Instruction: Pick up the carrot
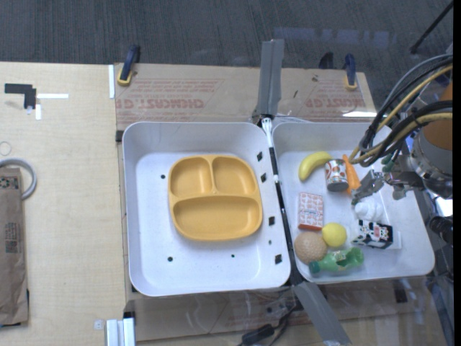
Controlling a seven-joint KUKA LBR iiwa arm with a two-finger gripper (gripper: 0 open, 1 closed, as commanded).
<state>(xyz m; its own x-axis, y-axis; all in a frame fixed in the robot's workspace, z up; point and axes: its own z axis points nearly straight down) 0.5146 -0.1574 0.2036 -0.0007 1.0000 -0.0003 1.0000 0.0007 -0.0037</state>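
Where the right white bin [414, 265] nears its back wall, the slim orange carrot [351, 174] lies on the floor, a short tapered stick running from upper left to lower right. Its lower end sits just beside the metal gripper [371, 184], and part of its length is crossed by the yellow and black cables [389, 121] hanging from the arm. Touching its left side is a small silver can with a red label [336, 175], lying on its side, and further left curves a yellow plastic banana [313, 164]. Whether the gripper's fingers are spread or pressed together cannot be made out, since the metal parts blur into each other; nothing is seen between them. Just below the gripper rests a small white rounded object [369, 210], and below that a black and white cow-patterned carton [377, 233]. Toward the bin's front lie a red and white printed flat box [311, 211], a yellow lemon [333, 234], a tan round bun-like ball [310, 247] and a green leafy plastic vegetable [338, 262]. Across the divider, the left white bin [144, 215] holds a yellow three-compartment plate [215, 197].
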